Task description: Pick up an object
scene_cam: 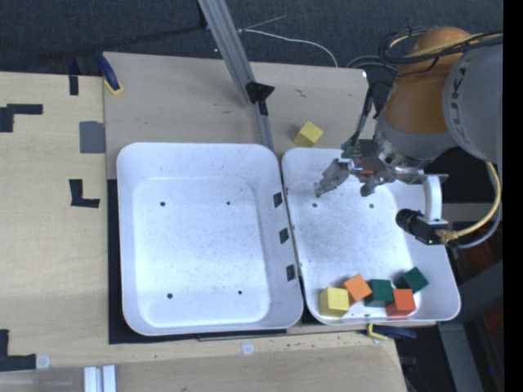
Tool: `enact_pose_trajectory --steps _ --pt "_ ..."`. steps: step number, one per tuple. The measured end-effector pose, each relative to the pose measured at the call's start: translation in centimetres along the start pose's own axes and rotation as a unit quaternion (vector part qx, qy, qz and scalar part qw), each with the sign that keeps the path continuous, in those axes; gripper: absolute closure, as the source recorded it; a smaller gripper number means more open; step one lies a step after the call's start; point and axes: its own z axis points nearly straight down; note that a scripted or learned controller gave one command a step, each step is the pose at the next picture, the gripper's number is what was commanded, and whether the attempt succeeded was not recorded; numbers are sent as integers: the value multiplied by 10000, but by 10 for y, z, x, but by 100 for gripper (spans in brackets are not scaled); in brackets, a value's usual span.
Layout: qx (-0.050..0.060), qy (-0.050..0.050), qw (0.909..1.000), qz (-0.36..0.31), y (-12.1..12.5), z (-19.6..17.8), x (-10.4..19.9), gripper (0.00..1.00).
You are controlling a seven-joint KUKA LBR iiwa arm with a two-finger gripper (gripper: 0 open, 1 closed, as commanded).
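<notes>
My gripper [346,184] hangs over the far part of the right bin [351,239], open, with nothing between its two spread fingers [325,184]. Several small blocks lie clustered in that bin's near corner, well below the gripper: a yellow block [333,300], an orange block [357,287], a green block [381,290], a red block [403,301] and a dark green block [415,279]. Another yellow block [309,133] sits on the bench just beyond the right bin's far rim, left of the gripper.
The left bin [122,166] stands beside the right one, their rims meeting in the middle. A slanted metal pole [233,47] crosses the bench behind the bins. A black cable fitting [417,225] hangs off the arm at the right.
</notes>
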Motion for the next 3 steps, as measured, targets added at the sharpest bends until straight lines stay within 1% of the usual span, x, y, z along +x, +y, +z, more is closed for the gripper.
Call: enact_pose_trajectory --steps 1,2,3 --pt "25 23 10000 -65 1 38 80 0" --pt "18 -6 10000 10 -33 37 4 0" --pt "-12 14 10000 -49 0 21 37 0"
